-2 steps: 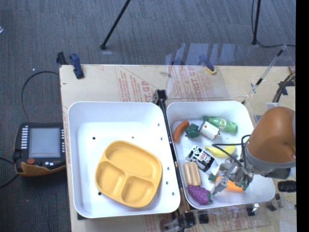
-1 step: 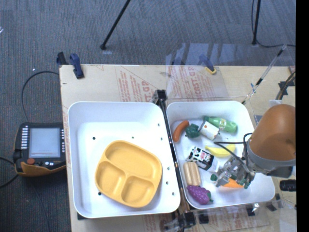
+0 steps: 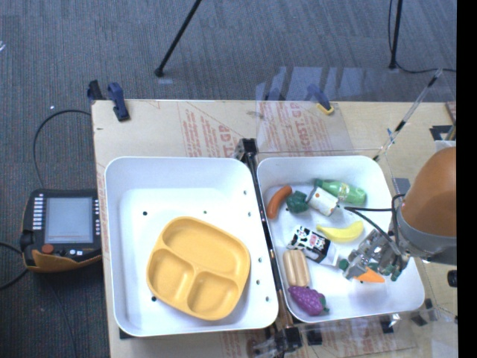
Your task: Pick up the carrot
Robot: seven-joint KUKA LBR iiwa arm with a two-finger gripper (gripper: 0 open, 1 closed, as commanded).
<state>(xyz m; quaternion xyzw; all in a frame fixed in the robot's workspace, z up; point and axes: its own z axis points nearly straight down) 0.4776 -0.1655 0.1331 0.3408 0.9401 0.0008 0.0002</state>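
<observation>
We see the carrot [image 3: 370, 277] in the right bin [image 3: 406, 293], under the tool [image 3: 377, 262] | tool state: cannot tell | risk: we could snag the neighbouring banana [image 3: 341, 232].

One camera — high, slanting down on bins [image 3: 112, 200]

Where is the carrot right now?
The carrot lies in the right bin, near its front right corner, right under the gripper, with the banana just behind it.
</observation>
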